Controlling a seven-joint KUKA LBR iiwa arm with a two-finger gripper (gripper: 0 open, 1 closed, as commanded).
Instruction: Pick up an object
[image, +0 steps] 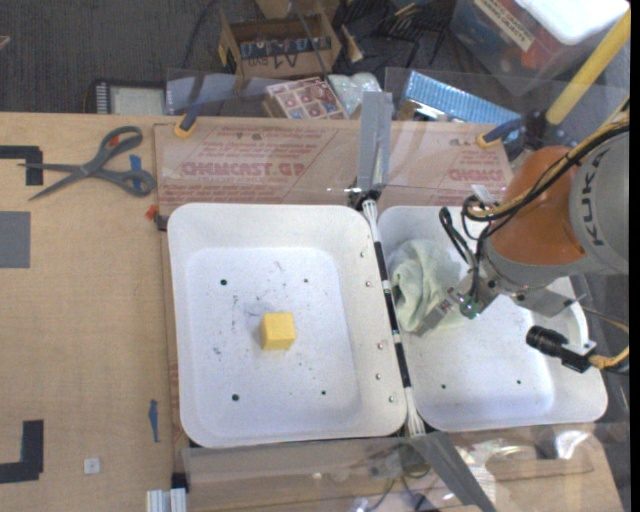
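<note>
A small yellow cube (279, 330) lies near the middle of the left white bin (200, 250). A crumpled pale green cloth (418, 275) sits at the left side of the right white bin (500, 390), close to the divider. My gripper (437, 318) is low in the right bin, at the cloth's lower right edge and touching or just over it. The grey arm with its orange band (535, 225) reaches in from the right above it.
Blue-handled scissors (105, 165) lie on the bench at the far left. A clear plastic sheet (260, 170) and boxes stand behind the bins. A black cable fitting (550, 343) hangs over the right bin's right side.
</note>
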